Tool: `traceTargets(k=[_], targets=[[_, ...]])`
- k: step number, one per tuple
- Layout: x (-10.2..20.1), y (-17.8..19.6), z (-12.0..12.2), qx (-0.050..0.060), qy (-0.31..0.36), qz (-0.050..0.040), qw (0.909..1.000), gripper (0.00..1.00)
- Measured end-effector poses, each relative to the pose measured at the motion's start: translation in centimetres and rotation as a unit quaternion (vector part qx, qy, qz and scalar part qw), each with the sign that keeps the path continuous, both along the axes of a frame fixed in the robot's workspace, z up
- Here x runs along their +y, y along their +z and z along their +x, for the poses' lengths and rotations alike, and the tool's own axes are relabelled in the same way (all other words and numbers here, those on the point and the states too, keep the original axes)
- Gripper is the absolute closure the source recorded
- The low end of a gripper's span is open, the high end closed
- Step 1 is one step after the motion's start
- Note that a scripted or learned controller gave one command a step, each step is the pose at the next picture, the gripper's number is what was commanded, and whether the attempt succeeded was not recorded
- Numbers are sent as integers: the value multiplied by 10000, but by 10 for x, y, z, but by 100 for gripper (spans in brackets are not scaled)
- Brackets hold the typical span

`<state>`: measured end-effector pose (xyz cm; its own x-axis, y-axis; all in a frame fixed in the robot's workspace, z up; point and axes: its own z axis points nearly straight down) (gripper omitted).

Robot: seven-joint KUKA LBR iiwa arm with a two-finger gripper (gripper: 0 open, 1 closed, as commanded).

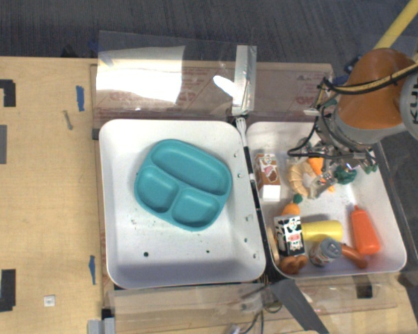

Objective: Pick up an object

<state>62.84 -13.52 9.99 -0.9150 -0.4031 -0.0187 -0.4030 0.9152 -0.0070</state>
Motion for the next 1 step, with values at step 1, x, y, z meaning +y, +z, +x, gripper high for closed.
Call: traceTargets(k=[1], targets=[[-22,151,31,8,-993,2,9951,100]])
